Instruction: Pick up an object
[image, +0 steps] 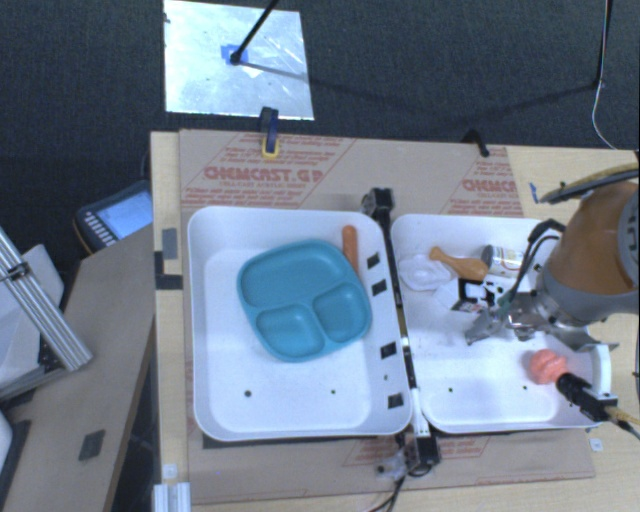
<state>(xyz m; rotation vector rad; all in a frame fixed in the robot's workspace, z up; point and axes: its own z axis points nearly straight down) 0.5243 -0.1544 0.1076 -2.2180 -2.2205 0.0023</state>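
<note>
Here the gripper (487, 327) sits low in the right bin (480, 405); whether it is spread or pinching anything, I cannot tell. A pink lump (546, 366) lies near it, a wooden spoon (458, 263) beyond. The blue plate (303, 299) fills the left bin (225, 400).

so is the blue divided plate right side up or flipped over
Right side up: the blue divided plate lies flat in the left bin, its three compartments open upward, and nothing lies in them.

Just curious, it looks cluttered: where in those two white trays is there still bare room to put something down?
Left bin: a bare strip along the near edge, below the blue divided plate. Right bin: bare floor at the near left corner. Crowded: its far right part, around the wooden spoon, the pink object and the hand.
</note>
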